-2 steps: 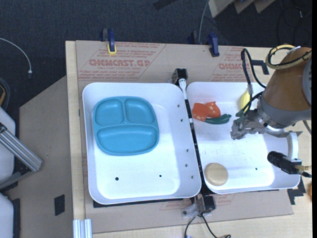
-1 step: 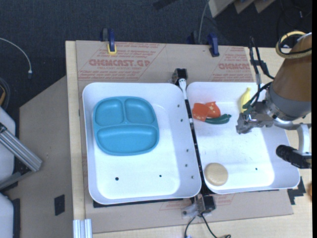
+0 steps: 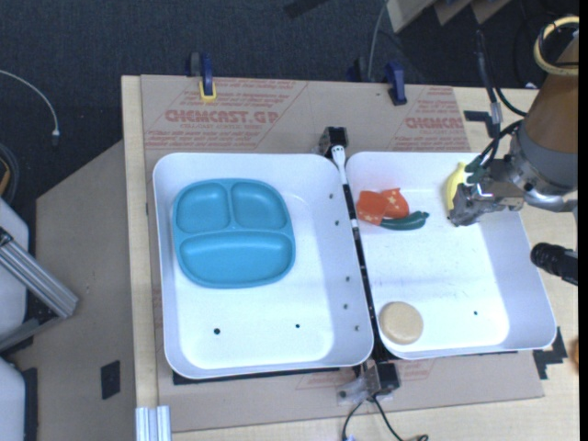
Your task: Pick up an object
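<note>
gripper [image 3: 462,211]: fingers' state cannot tell; touching yellow object [image 3: 456,184] | red pepper [image 3: 382,206]: green stem; right bin [image 3: 514,274]

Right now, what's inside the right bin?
The right bin holds a red pepper with a green stem, a tan round piece and a yellow object partly covered by the tool.

Surface [image 3: 276,108]: brown printed board, two blue clamps at far edge; bears left white bin [image 3: 184,338] and right white bin [image 3: 514,310], side by side.
</note>
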